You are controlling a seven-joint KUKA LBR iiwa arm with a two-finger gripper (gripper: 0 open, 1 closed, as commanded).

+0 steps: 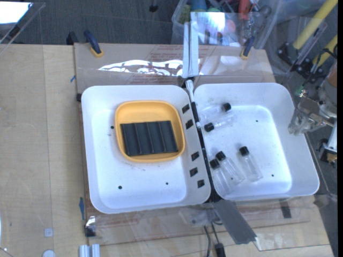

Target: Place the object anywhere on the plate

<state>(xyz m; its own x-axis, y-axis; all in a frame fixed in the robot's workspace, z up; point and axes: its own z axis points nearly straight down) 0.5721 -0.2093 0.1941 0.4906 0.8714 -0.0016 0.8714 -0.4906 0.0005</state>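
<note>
A yellow plate [124,115] lies in the left bin [99,159]. A black ribbed slab [148,138] rests flat on the plate and covers most of its floor. Several clear vials with black caps lie in the right bin [278,143]: one near the back [220,111], one by the divider [216,125], and two towards the front [227,168] [250,164]. My gripper [301,123] hangs at the right bin's right rim, outside the bin floor and apart from every vial. Nothing shows between its tips.
Black clips [194,155] line the divider between the bins. A clear box of mixed items [225,9] stands behind the bins. Blue clamps [94,44] hold the cardboard base at the back. A grey plate [236,224] juts out at the front.
</note>
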